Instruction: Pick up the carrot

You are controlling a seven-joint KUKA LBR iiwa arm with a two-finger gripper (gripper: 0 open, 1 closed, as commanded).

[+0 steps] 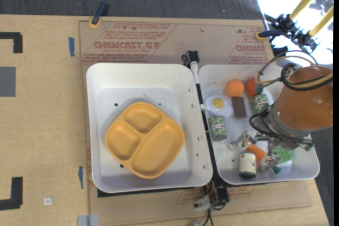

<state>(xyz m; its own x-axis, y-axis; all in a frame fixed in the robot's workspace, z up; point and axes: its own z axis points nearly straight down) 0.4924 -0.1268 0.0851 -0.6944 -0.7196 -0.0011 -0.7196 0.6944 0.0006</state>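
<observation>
Between the claw's [258, 152] fingers sits 1 tapered orange carrot [256, 150], gripped; left, 2 green cans [217, 127], 1 glossy yellow 3-part plate [144, 138].

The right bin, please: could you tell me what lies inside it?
In the right bin: an orange ball, fried egg, brown block, two green cans, a white bottle, the carrot by the gripper. The arm covers the rest.
</observation>
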